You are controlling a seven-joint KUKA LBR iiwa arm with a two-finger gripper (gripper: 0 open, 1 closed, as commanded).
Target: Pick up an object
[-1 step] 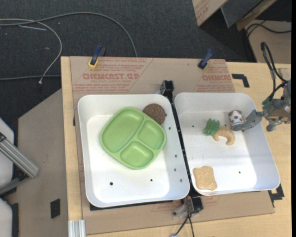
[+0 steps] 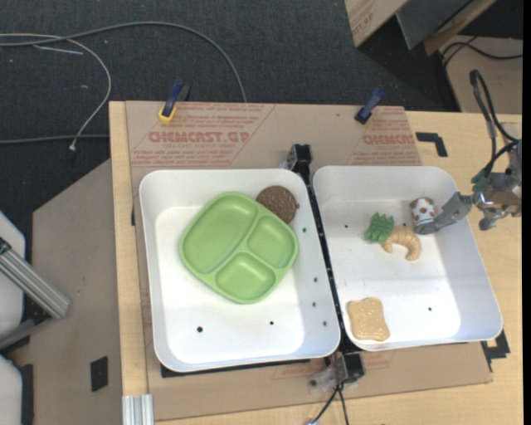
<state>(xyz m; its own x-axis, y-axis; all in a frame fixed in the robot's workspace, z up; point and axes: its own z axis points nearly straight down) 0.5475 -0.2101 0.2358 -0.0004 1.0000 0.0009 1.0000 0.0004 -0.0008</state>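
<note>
Bench surface (image 2: 133, 249) is pale plywood, overlaid at the far side with a brown cardboard sheet (image 2: 274, 133) printed in red lettering and held by two blue clamps (image 2: 172, 100). Dark carpet (image 2: 66, 75) lies beyond, crossed by thin grey cables (image 2: 91, 66); cardboard boxes (image 2: 390, 21) stand at the far right.

Two shallow white plastic bins sit side by side, touching along a black centre joint. The right bin (image 2: 465, 307) holds, nearest the camera, a tan toast-shaped slice (image 2: 367, 319), flat and lightly textured, well below and left of the fingers. Farther in, a beige croissant-shaped piece (image 2: 406, 242) lies just left of and below the fingers, touching a small green leafy piece (image 2: 380, 227) on its left. A small white cup with red markings (image 2: 423, 210) lies directly at the fingertips.

The left bin (image 2: 166, 324) holds a smooth green tray with three compartments (image 2: 239, 246), set at an angle, far left of the fingers. A brown round patty (image 2: 276, 200) rests against its far rim.

The gripper (image 2: 444, 214) reaches in from the right, its grey fingers angled down toward the cup. Whether the fingers are clenched or released cannot be told.
</note>
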